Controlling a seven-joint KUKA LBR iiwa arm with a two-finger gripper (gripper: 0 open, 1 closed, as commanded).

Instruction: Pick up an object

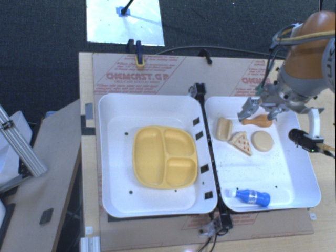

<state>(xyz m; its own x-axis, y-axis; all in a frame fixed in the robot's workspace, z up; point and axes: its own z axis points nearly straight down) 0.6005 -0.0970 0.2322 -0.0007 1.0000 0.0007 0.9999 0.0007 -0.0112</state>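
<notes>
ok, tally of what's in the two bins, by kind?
Yellow plastic divided plate, left bin: 1
Toy food in the right bin, tan bread piece, triangular pizza slice, round beige cookie, orange drumstick: 4
Blue plastic bottle, right bin: 1
Total: 6

Dark carpet (42, 35) behind bench (157, 70), pale sheet (123, 14) on floor

Grey arm (307, 77), orange band, black cable looped alongside, metallic end effector (261, 108).
</notes>
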